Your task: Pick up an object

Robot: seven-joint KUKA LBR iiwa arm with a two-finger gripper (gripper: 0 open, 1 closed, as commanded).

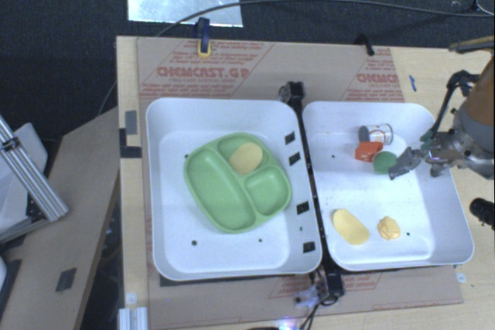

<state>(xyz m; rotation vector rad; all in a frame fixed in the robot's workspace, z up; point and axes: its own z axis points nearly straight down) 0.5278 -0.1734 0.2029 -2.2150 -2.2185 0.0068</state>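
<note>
The gripper (412, 162), jaws seemingly parted and grasping nothing, sits beside one green ball (384, 161) in the right bin (445, 243), near one orange block (369, 152) and two yellow pieces (350, 227).

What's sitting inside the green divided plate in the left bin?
One pale yellow rounded food piece lies in the upper compartment of the green divided plate. The plate's other two compartments show bare green. Whatever is under the yellow piece or beneath the plate is covered.
</note>
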